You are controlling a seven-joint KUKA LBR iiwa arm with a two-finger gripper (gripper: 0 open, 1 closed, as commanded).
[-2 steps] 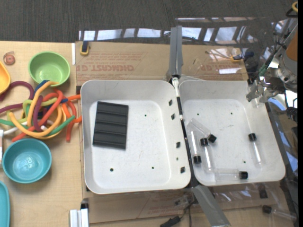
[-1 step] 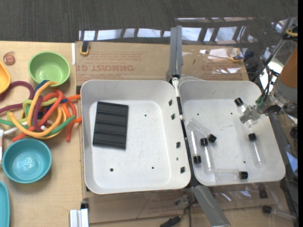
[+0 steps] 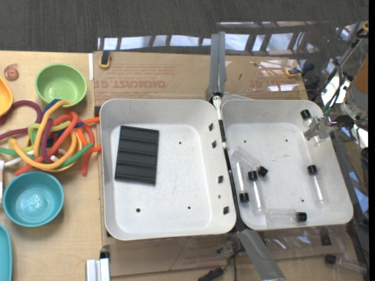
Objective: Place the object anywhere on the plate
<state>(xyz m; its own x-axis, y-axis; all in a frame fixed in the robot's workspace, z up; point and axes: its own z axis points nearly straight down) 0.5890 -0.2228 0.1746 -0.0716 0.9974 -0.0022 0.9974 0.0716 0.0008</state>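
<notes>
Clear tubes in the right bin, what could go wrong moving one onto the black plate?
The tubes are see-through and round, so a grab could slip or roll them. One tube hugs the right bin's front wall, leaving the claw little room. The black plate sits in the left bin, a carry over both rims.

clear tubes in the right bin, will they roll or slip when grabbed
Probably both. The tubes look round, smooth and glossy, so they could roll on the flat bin floor and slip in the claw. They look thin and light, possibly fragile.
</notes>
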